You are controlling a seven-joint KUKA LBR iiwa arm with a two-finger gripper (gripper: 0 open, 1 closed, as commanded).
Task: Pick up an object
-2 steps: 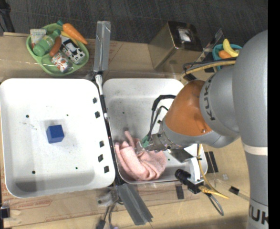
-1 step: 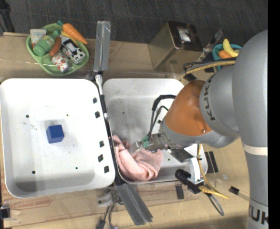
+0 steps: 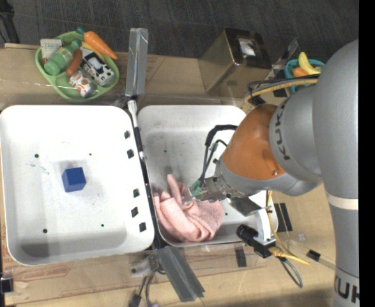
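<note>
You are looking down at a table (image 3: pixel 21 62) carrying two shallow white bins side by side. The grey arm (image 3: pixel 315 133), with its orange band, reaches from the right and bends down into the right bin (image 3: pixel 174 123), likely because that is where the soft target lies. The left bin (image 3: pixel 21 171) holds a small blue cube (image 3: pixel 74 179), well apart from the arm. A green bowl of toy food (image 3: pixel 76 66) sits on the table behind the left bin. In the right bin's near corner lies a crumpled pink cloth (image 3: pixel 186 217), its long axis running roughly from the bin's middle toward the near edge. The pincer (image 3: pixel 197 190) sits at the cloth's upper edge, touching it; you cannot tell from here whether it is apart or clamped on fabric.
</note>
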